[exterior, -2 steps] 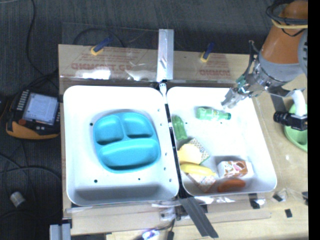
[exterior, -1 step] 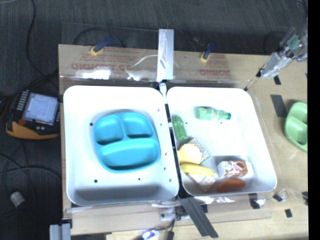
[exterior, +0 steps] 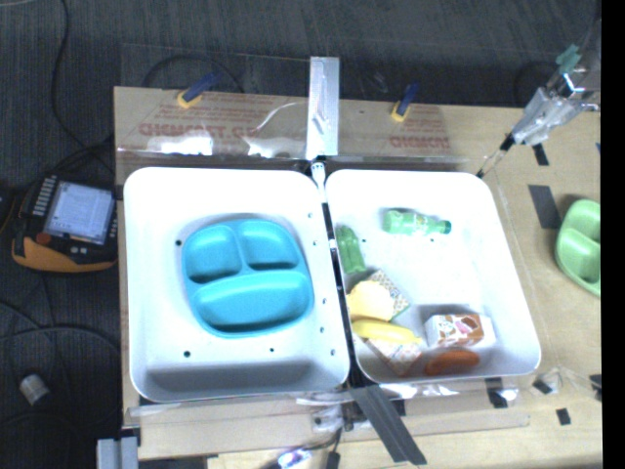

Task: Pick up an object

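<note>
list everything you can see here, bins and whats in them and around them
white bins: 2, white, side by side on the bench; left bin, right bin
divided tray: 1, blue, in the left bin
bottle: 1, green, lying near the back of the right bin
green item: 1, dark green, by the right bin's left wall
banana: 1, yellow, front of the right bin
small carton: 1, white and orange, front right of the right bin
red item: 1, red, at the right bin's front wall
green container: 1, light green, on the bench right of the bins
clamps: 2, blue and yellow, at the bench's back edge
handheld device: 1, black and orange, on the floor at left
arm's tool end: 1, grey, above the bench's back right corner
</note>
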`<move>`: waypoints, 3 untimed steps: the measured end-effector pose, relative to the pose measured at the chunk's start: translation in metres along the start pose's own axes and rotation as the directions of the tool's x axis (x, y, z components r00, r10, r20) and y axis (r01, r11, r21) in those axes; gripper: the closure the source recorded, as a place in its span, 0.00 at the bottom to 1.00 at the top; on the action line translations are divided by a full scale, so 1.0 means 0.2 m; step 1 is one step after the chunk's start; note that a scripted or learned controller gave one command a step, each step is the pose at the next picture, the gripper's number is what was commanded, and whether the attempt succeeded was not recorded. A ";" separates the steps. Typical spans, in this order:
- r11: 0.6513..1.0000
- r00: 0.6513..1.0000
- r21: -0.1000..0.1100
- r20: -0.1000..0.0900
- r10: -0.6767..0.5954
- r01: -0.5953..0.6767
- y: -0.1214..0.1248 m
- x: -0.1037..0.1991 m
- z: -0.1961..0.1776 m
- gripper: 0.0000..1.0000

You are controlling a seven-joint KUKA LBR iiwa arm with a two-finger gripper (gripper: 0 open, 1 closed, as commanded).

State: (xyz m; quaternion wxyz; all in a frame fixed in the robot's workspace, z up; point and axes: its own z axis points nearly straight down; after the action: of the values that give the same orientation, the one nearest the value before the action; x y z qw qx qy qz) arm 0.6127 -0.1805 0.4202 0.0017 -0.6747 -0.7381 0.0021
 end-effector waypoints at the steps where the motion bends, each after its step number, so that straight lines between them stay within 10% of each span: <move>1: 0.984 0.984 0.001 0.000 0.176 -0.176 0.03 0.04 -0.05 1.00; 3: 0.931 0.931 0.002 -0.001 0.364 -0.364 -0.03 -0.07 -0.05 1.00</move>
State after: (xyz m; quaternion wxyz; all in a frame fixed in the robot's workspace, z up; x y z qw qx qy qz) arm 0.6086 -0.1940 0.4303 0.0025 -0.7997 -0.6004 0.0027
